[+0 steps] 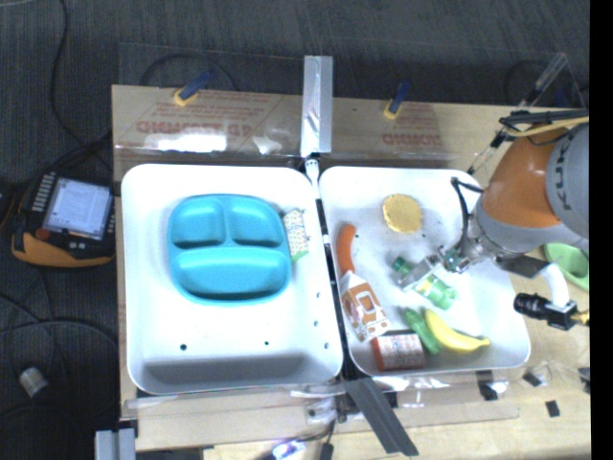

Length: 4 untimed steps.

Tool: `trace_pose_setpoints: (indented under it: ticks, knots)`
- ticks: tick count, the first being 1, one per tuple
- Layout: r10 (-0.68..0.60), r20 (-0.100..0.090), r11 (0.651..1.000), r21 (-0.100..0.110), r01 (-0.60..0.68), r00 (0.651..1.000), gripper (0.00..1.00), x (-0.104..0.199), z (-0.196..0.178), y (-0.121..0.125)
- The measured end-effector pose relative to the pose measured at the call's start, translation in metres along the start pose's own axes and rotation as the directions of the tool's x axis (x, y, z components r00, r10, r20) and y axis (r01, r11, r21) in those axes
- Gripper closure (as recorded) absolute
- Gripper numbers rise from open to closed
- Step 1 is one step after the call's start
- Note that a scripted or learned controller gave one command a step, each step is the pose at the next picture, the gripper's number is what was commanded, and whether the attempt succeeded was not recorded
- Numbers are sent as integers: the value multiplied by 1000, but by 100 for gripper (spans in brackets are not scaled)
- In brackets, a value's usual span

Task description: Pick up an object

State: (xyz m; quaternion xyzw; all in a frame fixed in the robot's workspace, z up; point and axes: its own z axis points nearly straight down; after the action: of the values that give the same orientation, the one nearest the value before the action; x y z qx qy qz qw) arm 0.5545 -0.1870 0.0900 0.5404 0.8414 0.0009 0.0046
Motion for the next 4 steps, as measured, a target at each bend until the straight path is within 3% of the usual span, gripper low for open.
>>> trace_pose_setpoints:
  ticks: [1,2,3,4]
  knots:
    - [142,3,990,-5,-142,990,0,53,-1,14]
    - [142,-2,990,-6,-142,990,100,54,-10,15]
    - [141,-5,990,-5,-141,990,100,55,-18,16]
    - [171,-4,985,10,-170,985,100,97,-116,73]
